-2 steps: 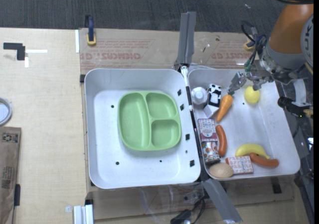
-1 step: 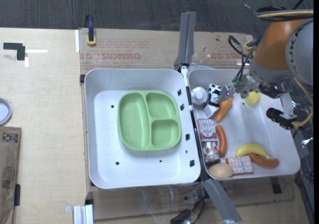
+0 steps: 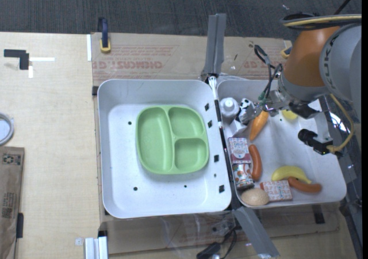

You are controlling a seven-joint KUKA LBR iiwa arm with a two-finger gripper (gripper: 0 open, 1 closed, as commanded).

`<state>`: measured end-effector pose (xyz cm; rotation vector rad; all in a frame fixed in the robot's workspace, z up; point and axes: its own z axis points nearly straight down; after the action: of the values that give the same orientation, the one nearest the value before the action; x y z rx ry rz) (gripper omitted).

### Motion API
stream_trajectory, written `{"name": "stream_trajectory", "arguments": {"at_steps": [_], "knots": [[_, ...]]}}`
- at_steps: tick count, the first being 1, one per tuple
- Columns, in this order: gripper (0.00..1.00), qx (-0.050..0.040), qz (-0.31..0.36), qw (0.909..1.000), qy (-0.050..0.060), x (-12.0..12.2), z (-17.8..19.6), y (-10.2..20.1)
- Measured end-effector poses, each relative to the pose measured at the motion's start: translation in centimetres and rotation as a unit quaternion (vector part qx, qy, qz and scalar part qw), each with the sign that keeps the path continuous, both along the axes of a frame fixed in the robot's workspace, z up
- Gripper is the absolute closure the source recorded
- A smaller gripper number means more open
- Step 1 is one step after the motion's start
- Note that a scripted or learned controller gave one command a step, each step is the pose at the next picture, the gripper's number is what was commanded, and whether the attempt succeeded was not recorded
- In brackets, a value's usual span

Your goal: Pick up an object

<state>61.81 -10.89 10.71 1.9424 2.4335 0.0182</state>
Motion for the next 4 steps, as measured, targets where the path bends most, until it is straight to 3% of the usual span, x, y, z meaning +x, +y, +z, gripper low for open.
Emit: {"name": "stream_trajectory", "arguments": {"at_steps": [2, 3, 4], "knots": [[0.0, 0.001, 0.018, 0.9998, -0.004, -2.4, 0.0, 0.6], [0.0, -0.0008, 0.088, 0.9961, -0.003, -1.9, 0.1, 0.3], [1.0, 0.0006, 0.087, 0.9962, 0.0, -2.0, 1.1, 0.2]]}}
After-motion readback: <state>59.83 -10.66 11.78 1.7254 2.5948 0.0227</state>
